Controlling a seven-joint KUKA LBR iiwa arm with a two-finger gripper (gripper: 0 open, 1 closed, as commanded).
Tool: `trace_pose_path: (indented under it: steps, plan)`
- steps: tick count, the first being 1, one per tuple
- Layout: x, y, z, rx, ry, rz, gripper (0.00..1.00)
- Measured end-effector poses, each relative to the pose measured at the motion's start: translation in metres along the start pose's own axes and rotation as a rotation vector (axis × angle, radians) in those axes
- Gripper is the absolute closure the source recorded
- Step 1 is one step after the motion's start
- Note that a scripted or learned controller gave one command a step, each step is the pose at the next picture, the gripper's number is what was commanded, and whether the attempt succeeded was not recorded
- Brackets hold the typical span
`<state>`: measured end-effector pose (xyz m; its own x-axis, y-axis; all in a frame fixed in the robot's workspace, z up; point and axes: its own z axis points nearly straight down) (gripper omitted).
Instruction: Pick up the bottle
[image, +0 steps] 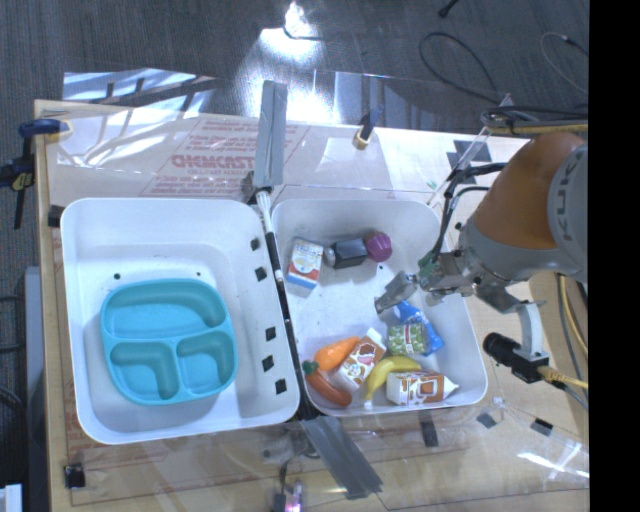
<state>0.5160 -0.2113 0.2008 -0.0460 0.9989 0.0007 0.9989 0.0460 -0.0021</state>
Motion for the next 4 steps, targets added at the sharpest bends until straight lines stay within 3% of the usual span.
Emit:
trace_pose_path:
  steps: [1,2,3,4]
  plan:
    - [0.000,0.001,-0.021,0.001,0.000,0.018,0.00]
    - [0.000,0.002,-0.030,0.002,0.000,0.013,1.00]
    - [0.000,0.002,-0.030,0.003,-0.001,0.012,0.00]
    - [0.003,-0.040,-0.006,0.003,0.000,-0.006,0.00]
